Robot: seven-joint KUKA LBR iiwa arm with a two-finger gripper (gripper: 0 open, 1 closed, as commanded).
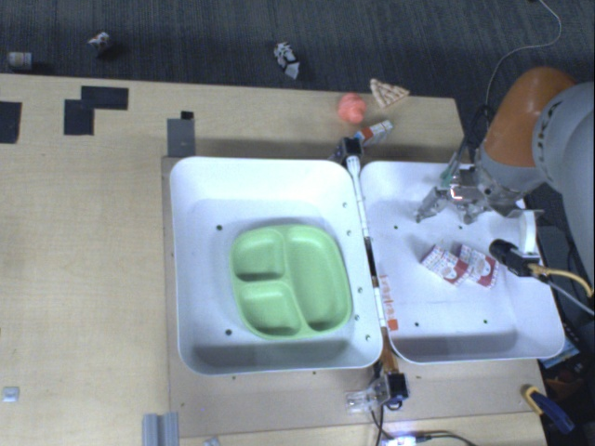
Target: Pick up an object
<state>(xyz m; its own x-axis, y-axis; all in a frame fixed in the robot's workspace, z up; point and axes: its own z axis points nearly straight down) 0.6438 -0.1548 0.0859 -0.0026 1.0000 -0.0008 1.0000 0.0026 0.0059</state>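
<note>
Claw (450, 205) hung with fingers spread, gripping nothing; the crumpled packet (459, 264) lay just below it, long axis sideways.

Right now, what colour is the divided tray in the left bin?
Light green tray, seen in the camera view.

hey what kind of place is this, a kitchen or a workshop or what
Most likely a robotics lab test bench, not a kitchen: a robot arm reaches over two white bins set into a wooden bench, with loose cables and small objects scattered on dark carpet.
</note>
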